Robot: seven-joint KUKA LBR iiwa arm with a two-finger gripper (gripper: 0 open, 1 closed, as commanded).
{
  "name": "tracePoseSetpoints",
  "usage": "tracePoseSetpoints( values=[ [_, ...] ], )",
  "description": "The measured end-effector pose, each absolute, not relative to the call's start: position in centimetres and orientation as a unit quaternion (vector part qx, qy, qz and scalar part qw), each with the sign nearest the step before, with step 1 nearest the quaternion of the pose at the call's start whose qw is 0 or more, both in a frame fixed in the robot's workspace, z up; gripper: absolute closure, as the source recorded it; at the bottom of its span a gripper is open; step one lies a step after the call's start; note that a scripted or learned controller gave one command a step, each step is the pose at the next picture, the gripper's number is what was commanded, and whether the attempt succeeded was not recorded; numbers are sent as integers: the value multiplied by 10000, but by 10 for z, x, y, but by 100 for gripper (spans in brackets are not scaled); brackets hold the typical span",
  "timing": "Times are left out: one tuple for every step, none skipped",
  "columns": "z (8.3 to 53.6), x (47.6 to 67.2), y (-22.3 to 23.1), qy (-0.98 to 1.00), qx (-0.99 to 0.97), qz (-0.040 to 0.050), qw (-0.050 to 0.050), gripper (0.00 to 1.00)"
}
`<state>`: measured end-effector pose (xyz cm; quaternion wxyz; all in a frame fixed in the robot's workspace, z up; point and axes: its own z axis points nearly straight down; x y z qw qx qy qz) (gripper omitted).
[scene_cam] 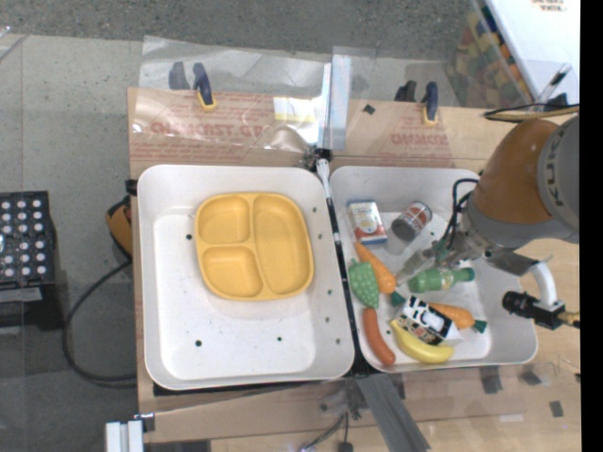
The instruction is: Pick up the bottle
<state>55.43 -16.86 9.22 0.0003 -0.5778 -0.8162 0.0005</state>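
Note:
A green bottle (440,278) lies on its side in the right bin (499,347), its cap pointing right. My gripper (435,255) hangs low over the bin, right at the bottle's upper edge and partly overlapping it. The arm's orange band (513,172) sits above the wrist at the bin's right side. Whether the gripper touches the bottle is unclear.
Around the bottle in the right bin lie a small can (412,221), a carton (367,222), a carrot (377,265), a green vegetable (364,286), a sausage (379,337), a banana (421,346) and a black-and-white packet (430,319). The left bin holds a yellow divided plate (254,245).

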Motion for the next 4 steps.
tracePoseSetpoints(
  values=[
    [102,555,-170,-8152,-5792,-5,-10,100],
    [102,555,-170,-8151,-5793,-5,-9,0],
    [93,515,-204,-8389,-5443,-8,7,0],
    [102,517,-199,-8400,-5425,-45,26,100]
  ],
)
